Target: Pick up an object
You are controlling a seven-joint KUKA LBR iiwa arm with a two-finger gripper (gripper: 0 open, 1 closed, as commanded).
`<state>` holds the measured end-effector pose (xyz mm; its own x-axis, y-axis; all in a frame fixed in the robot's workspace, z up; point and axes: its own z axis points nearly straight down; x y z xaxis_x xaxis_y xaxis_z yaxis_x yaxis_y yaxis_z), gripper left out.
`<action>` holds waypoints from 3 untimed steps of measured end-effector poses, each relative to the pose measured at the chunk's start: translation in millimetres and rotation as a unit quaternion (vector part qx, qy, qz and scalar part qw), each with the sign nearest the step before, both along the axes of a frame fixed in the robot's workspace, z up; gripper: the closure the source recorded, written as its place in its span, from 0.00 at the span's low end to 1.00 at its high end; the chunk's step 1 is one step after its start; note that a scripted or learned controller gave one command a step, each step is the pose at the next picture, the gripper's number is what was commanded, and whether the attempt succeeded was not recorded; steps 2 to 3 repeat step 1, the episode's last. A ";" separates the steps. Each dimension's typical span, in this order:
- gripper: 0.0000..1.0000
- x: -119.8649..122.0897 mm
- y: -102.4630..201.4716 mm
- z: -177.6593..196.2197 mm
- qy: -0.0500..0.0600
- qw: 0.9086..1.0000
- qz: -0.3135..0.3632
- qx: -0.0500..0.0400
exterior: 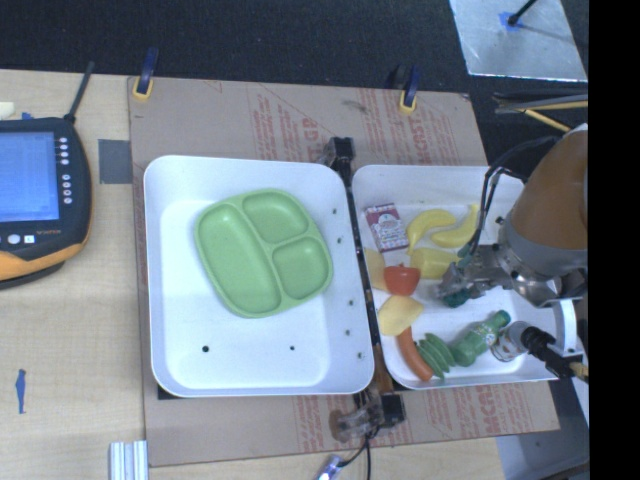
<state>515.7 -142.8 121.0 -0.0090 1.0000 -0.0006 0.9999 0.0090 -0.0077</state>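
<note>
We are watching the gripper [462, 280] hovering over crowded toy food in the right bin [440, 173]; its grip state we cannot tell. Tight packing is risking a glancing, slipping grasp.

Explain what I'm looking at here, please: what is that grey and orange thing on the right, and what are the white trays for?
One camera looks down at a slant on a bench. The grey and orange shape is a robot arm reaching in from the right. Its gripper hangs over the right bin, among toy food: bananas, a tomato, a carrot, a green bottle and a small packet. I cannot tell whether it holds anything. The left bin holds a green divided plate. The screen device at far left looks like the arm's handheld controller.
</note>
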 end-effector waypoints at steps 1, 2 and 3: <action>1.00 29.6 74.7 83.9 -0.003 1.000 -0.002 0.001; 1.00 29.6 74.7 83.9 -0.003 1.000 -0.002 0.001; 1.00 29.6 74.7 83.9 -0.003 1.000 -0.002 0.001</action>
